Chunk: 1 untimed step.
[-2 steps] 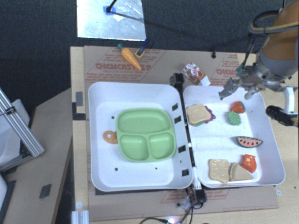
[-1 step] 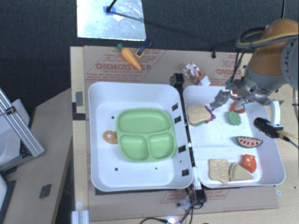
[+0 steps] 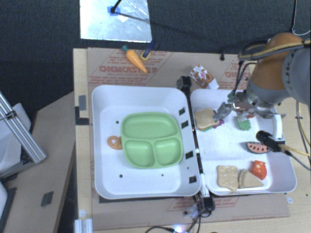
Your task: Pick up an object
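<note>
- I see open white floor in the middle of the right bin (image 3: 286, 178); the toys lie mostly toward its walls; the left bin (image 3: 104, 144) has bare room around a green divided tray (image 3: 150, 140), with a small orange ring (image 3: 114, 142) just beside the tray's left edge
- The tray looks smooth and glossy, with rounded corners; a sandwich (image 3: 206, 119) lies at the right bin's left wall; a watermelon slice (image 3: 257, 147), a red piece (image 3: 259, 169) and toast (image 3: 227, 176) lie toward the near right; a carrot (image 3: 136, 60) rests on the cardboard behind the bins
- The gripper (image 3: 224, 109) hangs just beside the sandwich's right edge; I cannot tell how far its fingers are parted, nor whether they touch it
</note>
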{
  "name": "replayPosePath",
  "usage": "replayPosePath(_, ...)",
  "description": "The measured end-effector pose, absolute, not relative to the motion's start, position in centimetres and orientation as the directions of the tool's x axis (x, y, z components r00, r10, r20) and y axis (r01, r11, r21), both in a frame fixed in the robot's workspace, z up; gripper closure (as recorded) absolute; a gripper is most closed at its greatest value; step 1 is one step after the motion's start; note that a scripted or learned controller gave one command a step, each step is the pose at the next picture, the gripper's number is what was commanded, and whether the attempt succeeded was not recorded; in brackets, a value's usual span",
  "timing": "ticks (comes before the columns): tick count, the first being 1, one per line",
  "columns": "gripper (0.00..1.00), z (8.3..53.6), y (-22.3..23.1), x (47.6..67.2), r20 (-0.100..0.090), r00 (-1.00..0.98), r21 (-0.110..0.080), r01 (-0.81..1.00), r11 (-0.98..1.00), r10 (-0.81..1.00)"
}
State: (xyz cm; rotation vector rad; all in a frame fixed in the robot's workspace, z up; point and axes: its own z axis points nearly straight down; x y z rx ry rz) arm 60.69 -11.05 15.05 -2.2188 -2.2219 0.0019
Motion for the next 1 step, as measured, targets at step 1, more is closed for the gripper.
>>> replayPosePath(1,0.00,8.99,-10.89,60.52,0.001,-0.001,-0.002,1.000,0.001,1.000)
